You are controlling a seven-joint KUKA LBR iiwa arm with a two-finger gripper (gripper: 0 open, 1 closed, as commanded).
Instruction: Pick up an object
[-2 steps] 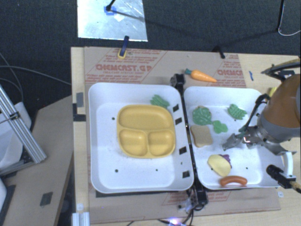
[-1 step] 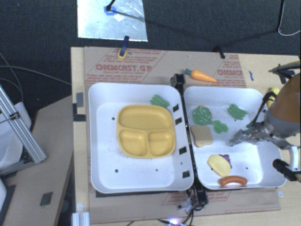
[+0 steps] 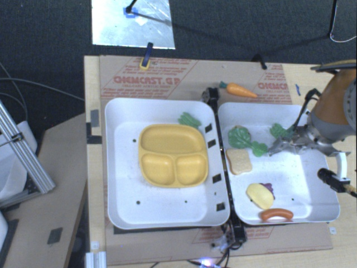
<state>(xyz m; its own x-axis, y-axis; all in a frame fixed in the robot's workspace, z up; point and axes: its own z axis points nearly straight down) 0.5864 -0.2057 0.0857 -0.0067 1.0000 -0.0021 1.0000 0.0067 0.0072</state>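
White plastic, two shallow bins side by side on the bench: left bin (image 3: 120,149) and right bin (image 3: 312,188). Grey arm (image 3: 334,113) enters from the right, over the right bin. Yellow divided tray (image 3: 173,154) sits centred in the left bin, a green leafy piece (image 3: 189,119) just beyond its far edge. In the right bin: green lettuce piece (image 3: 241,137), toast slice (image 3: 239,161), yellow potato-like item (image 3: 260,195), red sausage (image 3: 276,215) at the near wall. Gripper (image 3: 277,145) is low over the bin floor, fingers slightly apart, beside a small green piece (image 3: 278,130); nothing seen between them. Orange carrot (image 3: 239,90) lies outside the bins.
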